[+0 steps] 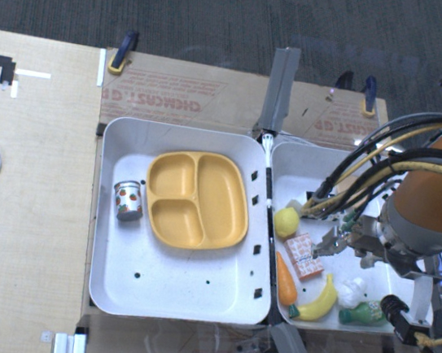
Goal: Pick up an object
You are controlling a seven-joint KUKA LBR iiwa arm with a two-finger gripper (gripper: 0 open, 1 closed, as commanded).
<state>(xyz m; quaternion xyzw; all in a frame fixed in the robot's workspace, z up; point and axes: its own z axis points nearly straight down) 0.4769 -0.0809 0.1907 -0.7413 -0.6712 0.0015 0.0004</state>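
We see the claw (333,239) low in the right bin (399,309), just above the small red-and-white box (305,256) — likely its target; whether it is open we cannot tell. The box lies flat between lemon (286,221), carrot (285,278) and banana (319,300) — crowded, so awkward.

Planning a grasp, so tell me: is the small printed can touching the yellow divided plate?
Apart. The camera view shows white bin floor between the small printed can and the yellow divided plate.
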